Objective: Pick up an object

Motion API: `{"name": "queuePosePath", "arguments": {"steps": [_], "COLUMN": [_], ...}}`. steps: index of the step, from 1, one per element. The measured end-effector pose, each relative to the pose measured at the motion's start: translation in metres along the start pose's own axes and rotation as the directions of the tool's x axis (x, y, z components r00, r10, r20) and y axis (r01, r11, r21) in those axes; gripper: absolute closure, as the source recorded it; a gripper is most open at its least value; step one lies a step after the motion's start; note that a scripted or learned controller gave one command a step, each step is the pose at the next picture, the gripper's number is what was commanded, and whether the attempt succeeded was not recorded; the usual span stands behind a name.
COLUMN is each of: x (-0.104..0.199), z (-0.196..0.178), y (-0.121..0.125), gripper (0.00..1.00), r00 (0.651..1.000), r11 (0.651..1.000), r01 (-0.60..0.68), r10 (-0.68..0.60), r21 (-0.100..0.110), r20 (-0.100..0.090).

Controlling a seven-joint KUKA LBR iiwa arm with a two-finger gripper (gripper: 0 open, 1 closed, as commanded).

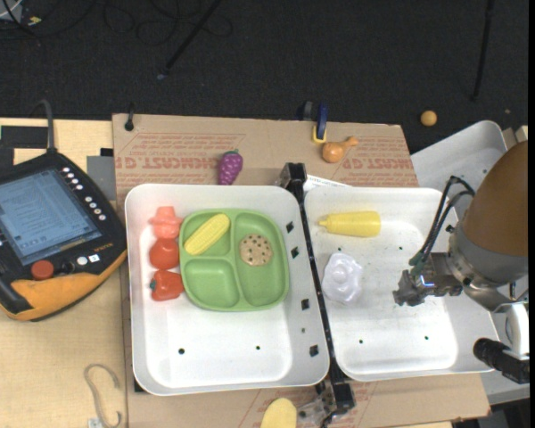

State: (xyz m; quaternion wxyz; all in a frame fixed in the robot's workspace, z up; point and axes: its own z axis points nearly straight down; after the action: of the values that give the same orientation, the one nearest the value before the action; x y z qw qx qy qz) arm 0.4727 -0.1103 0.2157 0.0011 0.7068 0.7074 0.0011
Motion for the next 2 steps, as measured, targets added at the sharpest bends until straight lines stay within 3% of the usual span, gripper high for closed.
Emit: {"name": "queuePosePath", "arguments": {"steps": [1,2], "x": [-0.001,0.036], "z": [-0.012,-0.001], "y": [0.000,0.032], "gripper": [1.00,1.00], "r00": [1.000,1.000], "r11": [1.000,1.000], "r01": [-0.001,0.002], "r10": [0.001,-0.002], "r21": [0.003,0.005], "r20": [0.000,-0.002]}}
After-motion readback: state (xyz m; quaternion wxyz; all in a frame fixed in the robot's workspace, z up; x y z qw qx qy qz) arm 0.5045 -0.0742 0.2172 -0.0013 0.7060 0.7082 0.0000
